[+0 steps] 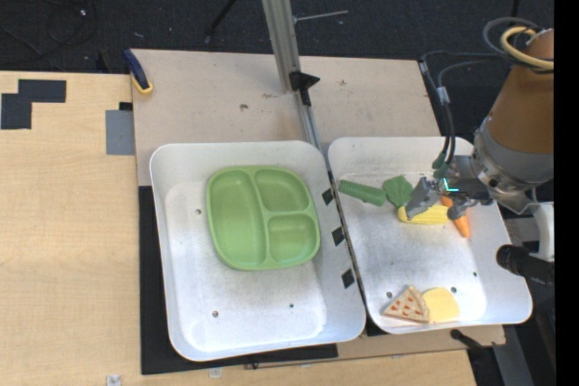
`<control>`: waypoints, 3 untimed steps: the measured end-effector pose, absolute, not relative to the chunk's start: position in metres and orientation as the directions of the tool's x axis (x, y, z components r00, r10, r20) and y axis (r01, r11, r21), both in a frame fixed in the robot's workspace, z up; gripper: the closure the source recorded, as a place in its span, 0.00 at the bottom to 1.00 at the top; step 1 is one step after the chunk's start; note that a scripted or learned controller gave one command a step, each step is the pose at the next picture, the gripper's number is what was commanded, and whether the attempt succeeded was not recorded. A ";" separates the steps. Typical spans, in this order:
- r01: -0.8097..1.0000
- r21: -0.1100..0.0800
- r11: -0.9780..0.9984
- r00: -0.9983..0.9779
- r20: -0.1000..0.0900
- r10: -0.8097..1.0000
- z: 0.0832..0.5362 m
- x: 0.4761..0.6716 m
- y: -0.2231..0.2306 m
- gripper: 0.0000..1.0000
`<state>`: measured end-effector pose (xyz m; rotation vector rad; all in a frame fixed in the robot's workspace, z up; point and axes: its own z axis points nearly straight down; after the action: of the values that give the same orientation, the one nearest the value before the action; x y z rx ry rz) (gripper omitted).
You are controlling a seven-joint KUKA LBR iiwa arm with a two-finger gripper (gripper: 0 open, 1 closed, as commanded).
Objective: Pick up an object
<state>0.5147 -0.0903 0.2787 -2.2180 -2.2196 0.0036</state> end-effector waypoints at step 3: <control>1.000 -0.010 -0.001 0.001 0.002 1.000 0.152 0.512 -0.082 0.00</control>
<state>0.5120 -0.0818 0.1520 -2.2165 -2.2147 0.0088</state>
